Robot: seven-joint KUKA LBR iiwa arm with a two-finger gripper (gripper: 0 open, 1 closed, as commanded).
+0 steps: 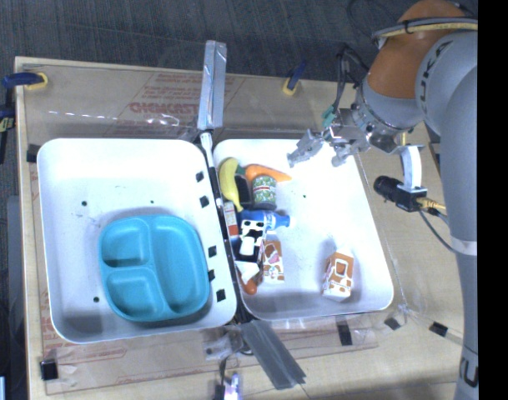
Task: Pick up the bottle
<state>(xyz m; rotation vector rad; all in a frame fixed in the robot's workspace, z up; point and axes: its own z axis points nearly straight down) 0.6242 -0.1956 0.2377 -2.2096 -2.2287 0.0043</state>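
The bottle (263,221), blue and white, lies on its side against the left wall of the right bin (366,215), just below a green can (264,192). The gripper (320,150) hovers at upper right, fingers spread, grasping nothing.

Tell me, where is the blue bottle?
The bottle lies in the right bin, near its left wall, just below the green can and above a small carton.

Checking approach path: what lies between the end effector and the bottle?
In the camera view, bare white bin floor separates the end effector from the blue bottle; the orange carrot and green can flank it.
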